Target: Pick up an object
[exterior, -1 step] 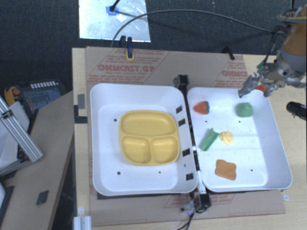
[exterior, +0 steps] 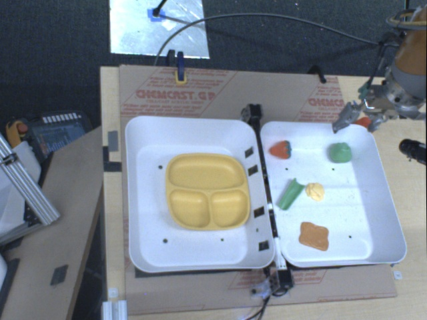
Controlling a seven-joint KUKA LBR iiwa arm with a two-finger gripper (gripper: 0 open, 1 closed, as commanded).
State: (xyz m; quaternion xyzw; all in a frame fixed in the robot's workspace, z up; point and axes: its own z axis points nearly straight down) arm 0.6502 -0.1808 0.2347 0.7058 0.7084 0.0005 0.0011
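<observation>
1. Over in the right bin lie five small things: a red piece with a green end, a round green piece, a long green piece, a small yellow lump and a flat orange-brown piece.
2. Only the long green piece has a clear long axis; it runs at a slant, its upper end toward the yellow lump, which sits just beside it.
3. Open white floor surrounds the orange-brown piece, and the bin's near right part has room.
4. Up by the far right corner the red piece and round green piece sit well apart, both near the far wall.
5. Above that corner hangs the gripper, with nothing between its fingers; whether they are spread or closed I cannot tell.
6. Left of the divider, the left bin holds a yellow three-section tray in its middle.
</observation>
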